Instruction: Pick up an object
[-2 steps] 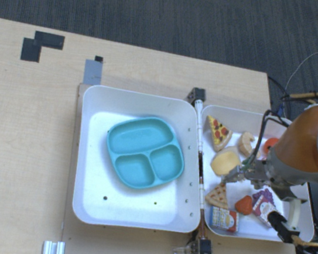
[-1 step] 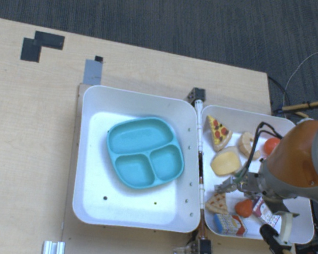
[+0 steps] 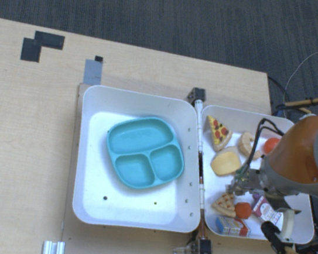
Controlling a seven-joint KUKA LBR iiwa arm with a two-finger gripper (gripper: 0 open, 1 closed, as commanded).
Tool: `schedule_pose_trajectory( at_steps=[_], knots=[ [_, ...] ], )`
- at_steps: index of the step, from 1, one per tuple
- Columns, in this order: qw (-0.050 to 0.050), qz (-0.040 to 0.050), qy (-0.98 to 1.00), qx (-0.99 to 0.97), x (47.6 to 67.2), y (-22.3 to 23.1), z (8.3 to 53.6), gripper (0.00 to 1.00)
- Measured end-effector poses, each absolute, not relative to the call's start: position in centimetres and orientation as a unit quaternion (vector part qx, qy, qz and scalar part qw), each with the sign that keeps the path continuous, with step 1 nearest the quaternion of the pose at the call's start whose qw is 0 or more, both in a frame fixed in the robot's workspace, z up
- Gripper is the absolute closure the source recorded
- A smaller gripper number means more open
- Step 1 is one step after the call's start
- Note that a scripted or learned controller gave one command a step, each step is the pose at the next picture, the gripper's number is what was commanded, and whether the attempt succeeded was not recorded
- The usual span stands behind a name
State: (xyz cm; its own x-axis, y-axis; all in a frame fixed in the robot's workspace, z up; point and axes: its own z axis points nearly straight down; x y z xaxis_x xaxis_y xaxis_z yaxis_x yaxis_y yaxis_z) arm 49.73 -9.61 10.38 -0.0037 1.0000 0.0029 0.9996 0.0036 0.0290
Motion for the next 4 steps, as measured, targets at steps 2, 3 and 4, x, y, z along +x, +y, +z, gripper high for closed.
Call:
schedule_pose_trajectory(
  at_steps=[2,3,4],
  knots=[
    [0.001,0.0014,0.709,0.706,49.3,-5.8,20.6,0.0],
    [0.002,0.0021,0.708,0.706,48.9,-8.3,8.6,0.0],
    [0.005,0.0038,0.708,0.706,49.1,-8.3,9.8,1.0]
  ],
)
